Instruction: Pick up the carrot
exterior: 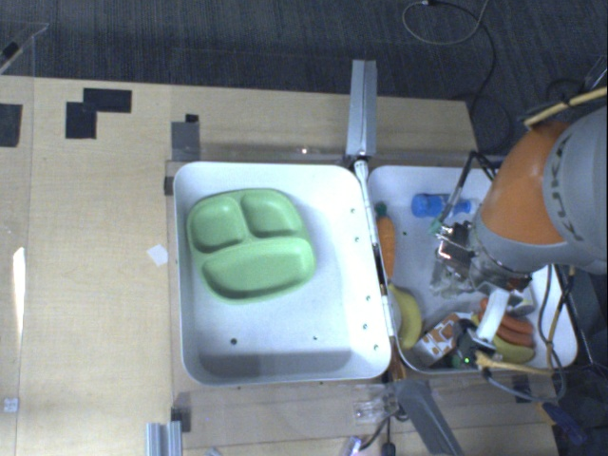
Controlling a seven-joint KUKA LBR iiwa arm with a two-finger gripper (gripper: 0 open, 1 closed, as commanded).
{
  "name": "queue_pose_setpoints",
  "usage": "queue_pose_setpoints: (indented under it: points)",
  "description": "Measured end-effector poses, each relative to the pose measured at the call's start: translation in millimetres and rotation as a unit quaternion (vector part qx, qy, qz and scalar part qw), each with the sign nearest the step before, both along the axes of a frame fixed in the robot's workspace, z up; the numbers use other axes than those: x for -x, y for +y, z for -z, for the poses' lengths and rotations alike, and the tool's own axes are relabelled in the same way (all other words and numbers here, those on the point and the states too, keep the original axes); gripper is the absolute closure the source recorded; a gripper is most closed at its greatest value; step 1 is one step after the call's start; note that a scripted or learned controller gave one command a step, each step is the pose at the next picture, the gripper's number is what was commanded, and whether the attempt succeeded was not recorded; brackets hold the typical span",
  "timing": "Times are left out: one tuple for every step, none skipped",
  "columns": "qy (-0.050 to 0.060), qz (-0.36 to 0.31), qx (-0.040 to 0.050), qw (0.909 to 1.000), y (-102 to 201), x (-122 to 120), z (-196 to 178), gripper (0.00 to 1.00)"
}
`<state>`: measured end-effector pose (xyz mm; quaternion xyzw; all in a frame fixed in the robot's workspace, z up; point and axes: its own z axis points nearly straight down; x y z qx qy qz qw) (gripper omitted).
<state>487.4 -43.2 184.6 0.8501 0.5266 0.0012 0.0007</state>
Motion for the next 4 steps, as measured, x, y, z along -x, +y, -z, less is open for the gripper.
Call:
queue_pose_setpoints:
  points:
    - [0.0,0.126,-0.0003,0.9921,19.6,-0.5,-25.9,1.0]
    - [0.001,0.206,-0.0004,0.9785,-52.6,0.3,-1.5,1.0]
    - [-0.001,0.119,-0.0003,0.9929,-3.6,-0.7,-101.5,1.0]
    - [-0.001,0.114,0.0003,0.9935,-2.9,-2.0,-111.3,1.0]
